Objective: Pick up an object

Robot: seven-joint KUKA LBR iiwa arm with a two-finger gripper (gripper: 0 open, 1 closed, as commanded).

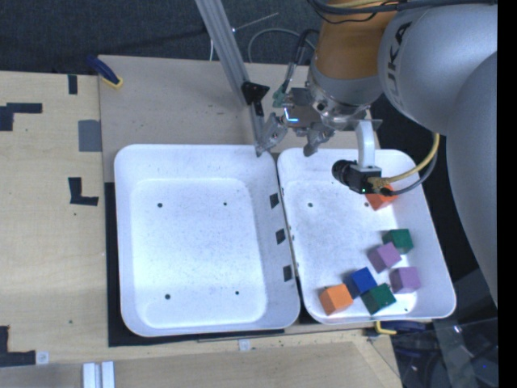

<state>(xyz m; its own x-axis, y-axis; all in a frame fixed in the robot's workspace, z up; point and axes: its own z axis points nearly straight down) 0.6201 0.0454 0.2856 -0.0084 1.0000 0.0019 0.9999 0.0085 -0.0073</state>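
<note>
Gripper (292, 140) above bins, nothing picked yet.
Jaws apart, holding nothing; blocks (380, 273) lie well below-right, grasp still to come.

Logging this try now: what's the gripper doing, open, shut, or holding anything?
Gripper: open, nothing between its fingers, poised over the rims where the two bins meet; the blocks lie in the right bin.

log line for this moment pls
arm above bins' far edge | gripper over divider, holds nothing seen | blocks clustered near corner of right bin | left bin
</note>
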